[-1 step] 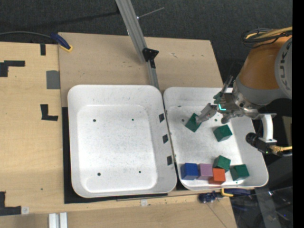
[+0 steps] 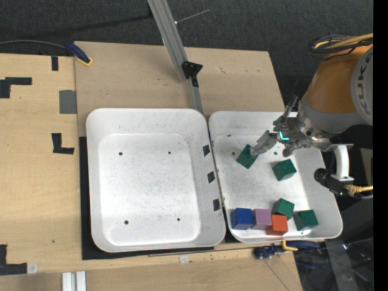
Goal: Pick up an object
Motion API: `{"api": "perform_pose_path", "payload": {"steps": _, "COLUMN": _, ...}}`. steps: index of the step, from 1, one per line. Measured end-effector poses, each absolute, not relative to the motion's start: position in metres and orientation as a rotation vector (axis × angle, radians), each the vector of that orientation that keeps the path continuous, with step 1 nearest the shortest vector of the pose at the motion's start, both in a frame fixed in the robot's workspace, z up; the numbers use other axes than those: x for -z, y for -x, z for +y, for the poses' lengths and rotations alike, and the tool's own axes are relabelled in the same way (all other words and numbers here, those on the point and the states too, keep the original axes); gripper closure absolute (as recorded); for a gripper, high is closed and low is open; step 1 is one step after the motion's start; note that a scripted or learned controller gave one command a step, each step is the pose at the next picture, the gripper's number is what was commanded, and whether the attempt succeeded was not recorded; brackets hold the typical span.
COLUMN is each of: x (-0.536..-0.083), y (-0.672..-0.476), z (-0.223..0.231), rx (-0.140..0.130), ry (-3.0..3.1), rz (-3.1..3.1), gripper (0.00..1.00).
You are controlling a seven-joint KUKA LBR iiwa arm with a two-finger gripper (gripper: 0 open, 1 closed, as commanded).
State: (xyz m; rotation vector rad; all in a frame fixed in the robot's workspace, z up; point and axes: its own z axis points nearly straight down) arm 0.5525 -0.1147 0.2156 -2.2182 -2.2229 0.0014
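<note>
My gripper (image 2: pixel 274 153) hangs over the right bin (image 2: pixel 219 162), its two fingers spread apart with nothing between them. One fingertip (image 2: pixel 260 145) reaches toward a dark green block (image 2: pixel 245 157) that lies tilted in the bin's upper left part. A second green cube (image 2: pixel 284 170) sits just below the other finger. Along the bin's front edge are a blue cube (image 2: pixel 242 217), a purple cube (image 2: pixel 263 216), an orange cube (image 2: pixel 279 224) and two more green cubes (image 2: pixel 283 207) (image 2: pixel 306 219).
The left bin (image 2: pixel 97 162) stands beside the right one, with a shared raised rim between them. A slanted metal pole (image 2: pixel 173 35) ends at a black clamp behind the bins. The arm's orange band (image 2: pixel 339 83) is at the right.
</note>
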Motion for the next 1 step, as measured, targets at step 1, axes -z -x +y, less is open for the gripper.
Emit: {"api": "perform_pose_path", "payload": {"steps": 1, "x": -0.1643, "y": -0.5588, "z": -0.1205, "rx": -0.008, "ry": 2.218, "rz": -2.219, "gripper": 0.0}}
